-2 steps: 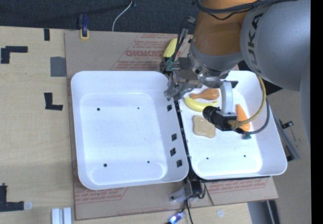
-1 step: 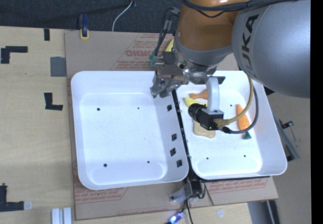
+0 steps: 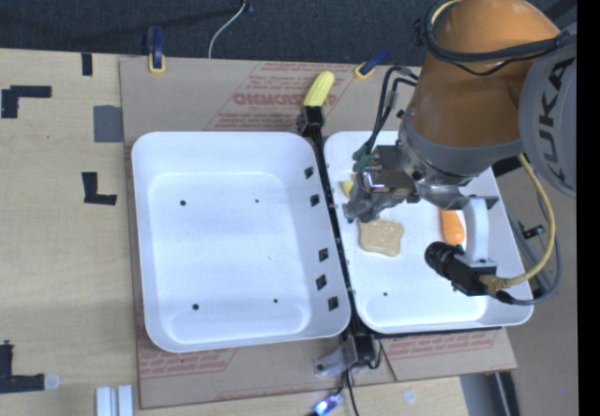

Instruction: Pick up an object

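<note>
A: Where do things stand with the pick?

B: Not far along, as I read it. The arm [image 3: 469,77] reaches in from the right and hangs over the right bin [image 3: 412,306], with the hand [image 3: 367,203] low near that bin's left wall, close to the divider between the two bins.

A: Is it holding anything?

B: I see nothing between its fingers, and I cannot tell whether they are apart or together; the metal parts there are too cluttered and dark to read.

A: So what could it pick?

B: There is a tan, flat, cookie-like piece [image 3: 382,236] lying on the bin floor just below and beside the hand. It looks to be resting on the bin, not lifted. An orange piece [image 3: 453,225] lies further right, partly behind the arm's fittings. A small bit of yellow [image 3: 347,187] peeks out at the hand's left side; what it is I can't say.

A: And the left bin [image 3: 225,236]?

B: Just its white floor with a few dark dots.

A: What is left, then?

B: In my judgement, nearly everything: closing on one object, most likely the tan piece since it is nearest, and raising it clear of the bin. No lift is shown.
</note>
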Tool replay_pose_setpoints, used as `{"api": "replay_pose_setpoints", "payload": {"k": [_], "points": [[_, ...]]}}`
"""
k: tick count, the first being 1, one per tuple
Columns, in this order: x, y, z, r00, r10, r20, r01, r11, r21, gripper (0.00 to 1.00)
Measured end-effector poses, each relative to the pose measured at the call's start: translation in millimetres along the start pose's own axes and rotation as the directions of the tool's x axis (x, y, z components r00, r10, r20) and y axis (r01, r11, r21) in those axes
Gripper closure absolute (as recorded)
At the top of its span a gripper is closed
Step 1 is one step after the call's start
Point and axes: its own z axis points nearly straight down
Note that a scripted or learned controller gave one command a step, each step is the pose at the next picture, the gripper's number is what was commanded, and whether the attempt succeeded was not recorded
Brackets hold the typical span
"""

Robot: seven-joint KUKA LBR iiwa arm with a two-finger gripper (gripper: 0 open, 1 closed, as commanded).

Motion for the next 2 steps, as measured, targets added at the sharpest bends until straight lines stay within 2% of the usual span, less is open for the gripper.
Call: {"api": "replay_pose_setpoints", "payload": {"k": [1, 2], "points": [[6, 2, 2, 1.000, -0.007, -0.001, 0.007, 1.000, -0.002, 1.00], [70, 53, -43, 1.000, -0.015, -0.004, 0.015, 1.000, -0.010, 1.00]]}}
